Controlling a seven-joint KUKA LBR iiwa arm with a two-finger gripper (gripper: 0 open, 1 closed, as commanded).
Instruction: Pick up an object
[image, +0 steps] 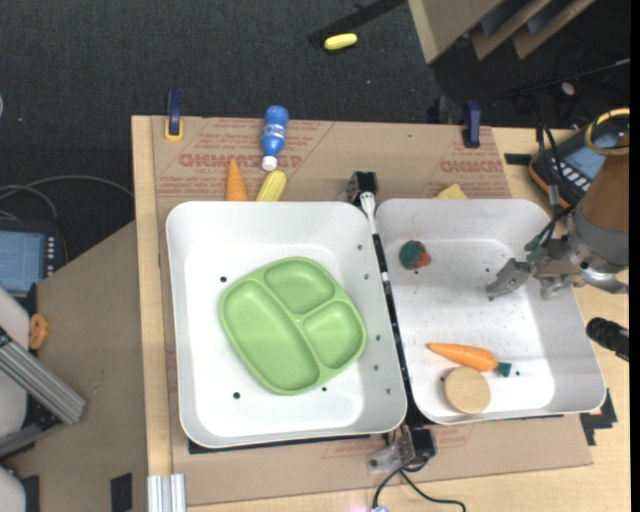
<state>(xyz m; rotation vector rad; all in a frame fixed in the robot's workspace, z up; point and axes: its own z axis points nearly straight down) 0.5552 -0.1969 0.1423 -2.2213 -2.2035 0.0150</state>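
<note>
From above, two white bins sit side by side on a bench. The left bin holds a green divided plate. In the right bin, a carrot lies at five o'clock, touching a tan disc just below it; a small green-and-red ball sits at ten o'clock. The gripper hangs at three o'clock, fingers spread, holding nothing. The carrot looks light, stiff and smooth; pinching across its thick middle seems safest, since the tapered tip could slip.
</note>
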